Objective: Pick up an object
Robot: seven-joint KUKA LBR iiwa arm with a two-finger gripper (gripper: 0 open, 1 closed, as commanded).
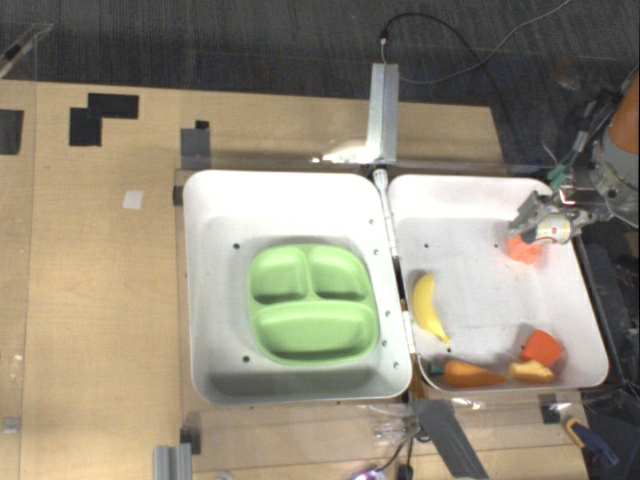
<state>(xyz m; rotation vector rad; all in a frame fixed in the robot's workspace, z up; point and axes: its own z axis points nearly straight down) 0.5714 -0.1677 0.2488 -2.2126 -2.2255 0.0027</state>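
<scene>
Salmon-pink and small, the object nearest the hand lies at the right bin's far right side, close to the wall. The hand hangs directly over it, touching or nearly so; I cannot tell whether it is spread or pressed together, nor whether the pink piece sits between its tips.

To do this step well, I judge the hand should centre over the pink piece, settle low enough to bracket it, and keep clear of the bin wall just beside it, since a nudge could push the piece against the rim.

Counted: two white bins. The left bin carries one green divided tray. The right bin carries one banana, one carrot, one orange block, one pale yellowish piece beside it, and the one pink object.
</scene>
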